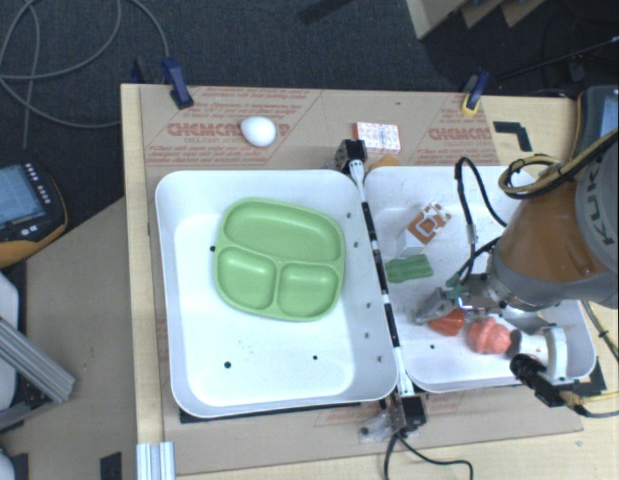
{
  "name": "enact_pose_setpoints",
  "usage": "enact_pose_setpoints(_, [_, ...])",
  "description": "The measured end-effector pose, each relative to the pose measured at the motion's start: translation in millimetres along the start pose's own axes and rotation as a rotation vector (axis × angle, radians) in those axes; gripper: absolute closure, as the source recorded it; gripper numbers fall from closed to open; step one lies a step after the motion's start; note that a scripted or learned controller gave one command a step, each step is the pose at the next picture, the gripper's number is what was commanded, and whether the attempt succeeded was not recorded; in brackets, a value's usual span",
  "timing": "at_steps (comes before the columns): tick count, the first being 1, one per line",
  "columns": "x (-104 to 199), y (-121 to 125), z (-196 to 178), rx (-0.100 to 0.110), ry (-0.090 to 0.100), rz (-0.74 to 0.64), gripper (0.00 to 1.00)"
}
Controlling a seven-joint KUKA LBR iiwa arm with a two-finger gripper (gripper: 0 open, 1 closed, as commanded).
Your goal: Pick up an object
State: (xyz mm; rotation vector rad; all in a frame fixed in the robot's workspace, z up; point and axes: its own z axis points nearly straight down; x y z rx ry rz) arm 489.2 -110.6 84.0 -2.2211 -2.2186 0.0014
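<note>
The pincer (441, 308) hangs low over a red-orange piece (448, 323) — grip state unclear. A green block (408, 268) lies just beyond it; best descend squarely, closing slowly.

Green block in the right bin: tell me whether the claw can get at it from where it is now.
Probably yes. The green block lies flat on the bin floor with nothing on top of it, and the claw hovers just below it in view. The orange piece sits by the claw, not between them.
</note>
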Motion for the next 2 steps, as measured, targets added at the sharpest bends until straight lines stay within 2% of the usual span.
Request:
enact_pose_setpoints(1, [0, 1, -11, -0.004, -0.001, 0.0, 1.0])
enact_pose_setpoints(2, [50, 83, -101, -0.005, -0.001, -0.003, 1.0])
